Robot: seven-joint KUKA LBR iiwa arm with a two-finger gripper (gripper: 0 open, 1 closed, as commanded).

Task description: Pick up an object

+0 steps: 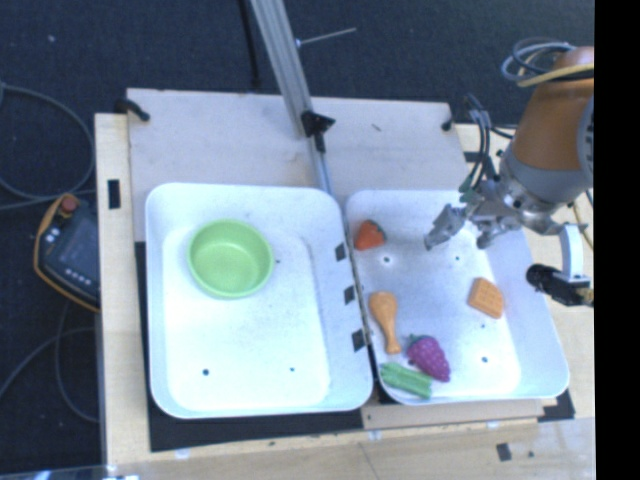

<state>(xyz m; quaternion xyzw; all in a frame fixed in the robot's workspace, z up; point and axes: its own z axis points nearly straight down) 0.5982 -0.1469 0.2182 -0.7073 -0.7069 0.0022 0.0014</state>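
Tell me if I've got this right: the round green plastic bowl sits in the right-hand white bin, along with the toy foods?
Not quite. The camera view shows the round green plastic bowl alone in the left white bin; the toy foods, like the purple grape bunch, lie in the right white bin.

A pale wooden surface (pixel 230 138) stands on dark carpet-like floor (pixel 120 28), lit brightly from above. A slanted metal pole (pixel 283 53) rises at its back edge. What may be a handheld control pendant (pixel 68 253) lies left, among loose cables (pixel 40 368).

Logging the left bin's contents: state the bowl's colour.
The bowl is light green, plain, seen clearly in the camera view.
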